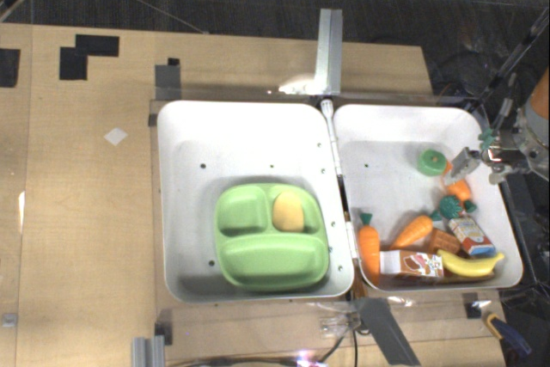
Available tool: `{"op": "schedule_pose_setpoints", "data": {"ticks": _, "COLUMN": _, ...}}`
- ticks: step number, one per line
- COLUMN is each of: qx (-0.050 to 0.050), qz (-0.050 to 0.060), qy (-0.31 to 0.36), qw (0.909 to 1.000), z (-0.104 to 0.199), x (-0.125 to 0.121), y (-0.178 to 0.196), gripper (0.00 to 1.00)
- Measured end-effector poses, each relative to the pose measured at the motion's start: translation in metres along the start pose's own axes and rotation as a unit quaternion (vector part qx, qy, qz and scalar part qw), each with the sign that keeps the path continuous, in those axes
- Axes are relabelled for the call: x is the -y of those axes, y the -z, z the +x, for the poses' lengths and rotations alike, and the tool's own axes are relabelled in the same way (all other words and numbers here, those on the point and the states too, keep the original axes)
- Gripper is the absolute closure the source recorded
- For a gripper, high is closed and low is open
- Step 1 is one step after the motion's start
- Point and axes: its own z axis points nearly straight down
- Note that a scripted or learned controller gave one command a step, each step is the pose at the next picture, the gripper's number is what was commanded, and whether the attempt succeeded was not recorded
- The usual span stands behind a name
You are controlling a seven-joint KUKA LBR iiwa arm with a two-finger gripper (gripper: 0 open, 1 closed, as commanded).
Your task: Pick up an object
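Where gripper (479, 156) hangs over right bin (387, 129) far edge, we see fingers parted, holding nothing; carrot (368, 247) lies at bin's left wall, long axis front-to-back, green top pointing rearward.

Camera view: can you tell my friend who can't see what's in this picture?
The gripper hangs at the right bin's right edge, over a pile of toy food: a banana, carrots and a green disc. In the left bin a green divided plate holds a yellow lemon.
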Motion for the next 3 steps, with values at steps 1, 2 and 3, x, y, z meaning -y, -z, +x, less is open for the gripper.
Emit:
{"op": "schedule_pose_setpoints", "data": {"ticks": 1, "qx": 0.0, "qz": -0.001, "qy": -0.019, "qw": 0.9998, "z": -0.016, "x": -0.021, "y": -0.12, "gripper": 0.0}}
{"op": "schedule_pose_setpoints", "data": {"ticks": 2, "qx": 0.001, "qz": -0.005, "qy": -0.033, "qw": 0.9994, "z": -0.009, "x": -0.055, "y": -0.131, "gripper": 0.0}}
{"op": "schedule_pose_setpoints", "data": {"ticks": 3, "qx": 0.001, "qz": -0.009, "qy": -0.03, "qw": 0.9995, "z": -0.007, "x": -0.058, "y": -0.117, "gripper": 1.0}}
